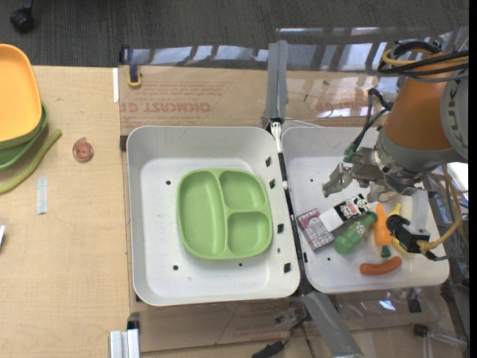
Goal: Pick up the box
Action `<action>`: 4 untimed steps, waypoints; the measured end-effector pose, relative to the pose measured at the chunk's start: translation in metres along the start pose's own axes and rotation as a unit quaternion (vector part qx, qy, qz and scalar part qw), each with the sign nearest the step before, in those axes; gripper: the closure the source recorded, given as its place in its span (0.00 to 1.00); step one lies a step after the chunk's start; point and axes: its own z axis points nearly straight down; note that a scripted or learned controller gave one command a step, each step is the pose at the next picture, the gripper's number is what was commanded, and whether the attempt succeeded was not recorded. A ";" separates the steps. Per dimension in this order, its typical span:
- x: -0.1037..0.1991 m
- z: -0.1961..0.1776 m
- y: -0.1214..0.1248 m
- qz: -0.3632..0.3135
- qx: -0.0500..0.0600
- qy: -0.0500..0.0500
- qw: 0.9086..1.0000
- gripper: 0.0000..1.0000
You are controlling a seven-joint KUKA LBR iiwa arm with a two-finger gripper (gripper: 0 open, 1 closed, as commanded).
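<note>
Gripper (344,179), fingers apart and holding nothing, hovers at 1 o'clock of the box (316,228); the touching green bottle (355,232) risks a mis-grab

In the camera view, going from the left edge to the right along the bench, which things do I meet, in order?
Orange plate → small pink disc → green divided tray in the left bin → box → green bottle → orange carrot, these three in the right bin.
</note>
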 end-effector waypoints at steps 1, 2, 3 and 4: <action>0.032 0.001 -0.049 0.015 0.000 0.000 1.000 0.00; 0.013 0.001 -0.020 0.030 0.000 0.000 1.000 0.00; 0.032 0.000 -0.047 0.046 0.001 0.000 0.999 0.00; -0.021 0.031 -0.017 0.072 0.000 -0.001 0.997 0.00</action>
